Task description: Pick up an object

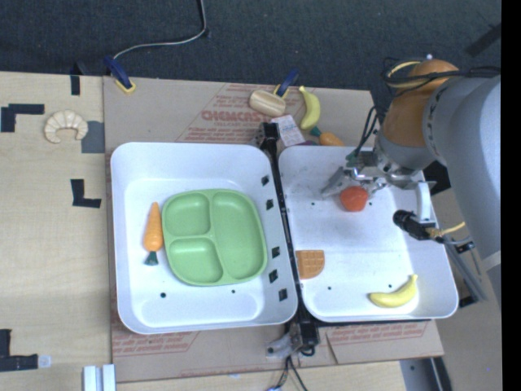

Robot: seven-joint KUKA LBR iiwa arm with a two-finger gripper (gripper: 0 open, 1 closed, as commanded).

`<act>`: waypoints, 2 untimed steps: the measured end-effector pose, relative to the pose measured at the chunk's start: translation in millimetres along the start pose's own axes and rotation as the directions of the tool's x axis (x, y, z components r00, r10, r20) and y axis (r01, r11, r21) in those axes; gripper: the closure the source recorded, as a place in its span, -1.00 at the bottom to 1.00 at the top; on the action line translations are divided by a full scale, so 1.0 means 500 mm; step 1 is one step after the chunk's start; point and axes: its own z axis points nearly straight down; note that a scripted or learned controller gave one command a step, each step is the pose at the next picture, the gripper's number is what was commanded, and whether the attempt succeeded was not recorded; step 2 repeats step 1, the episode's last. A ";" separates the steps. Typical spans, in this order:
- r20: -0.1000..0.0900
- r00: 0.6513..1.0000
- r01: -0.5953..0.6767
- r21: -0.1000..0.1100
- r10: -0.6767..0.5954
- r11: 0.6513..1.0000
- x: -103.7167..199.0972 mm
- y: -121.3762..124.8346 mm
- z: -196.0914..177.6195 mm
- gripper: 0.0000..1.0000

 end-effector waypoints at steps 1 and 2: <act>0.000 1.000 0.000 -0.001 0.000 1.000 0.001 0.001 -0.020 1.00; 0.000 1.000 0.000 -0.001 0.000 1.000 0.001 0.001 -0.020 1.00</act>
